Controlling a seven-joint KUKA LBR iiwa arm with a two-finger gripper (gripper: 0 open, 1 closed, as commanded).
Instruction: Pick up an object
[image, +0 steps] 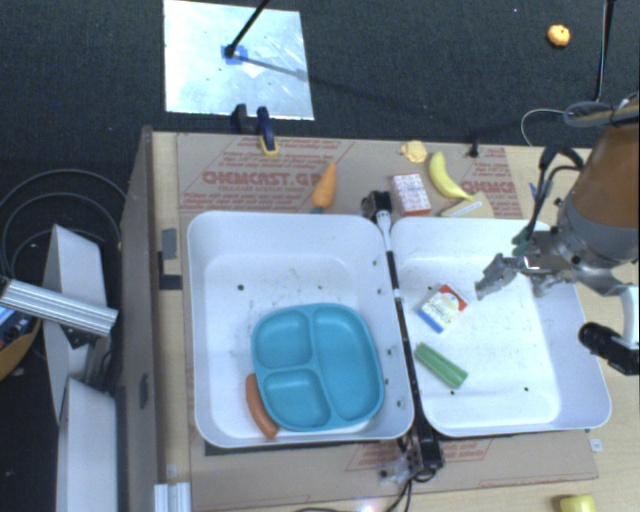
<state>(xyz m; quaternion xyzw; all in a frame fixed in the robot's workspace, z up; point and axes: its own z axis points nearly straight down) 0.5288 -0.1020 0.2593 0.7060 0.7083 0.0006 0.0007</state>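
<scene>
We cannot tell how the claw (492, 280) stands; above the right bin (560, 400), we may miss the small carton (441, 307).

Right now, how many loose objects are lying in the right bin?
2. A small blue, white and red carton lies near the bin's middle, and a green stick lies below it, toward the front. The arm may hide others.

We see dark carpet floor (80, 80) around the cardboard-topped bench (290, 165), with 1 shiny metal sheet (238, 60) lying behind it.
</scene>
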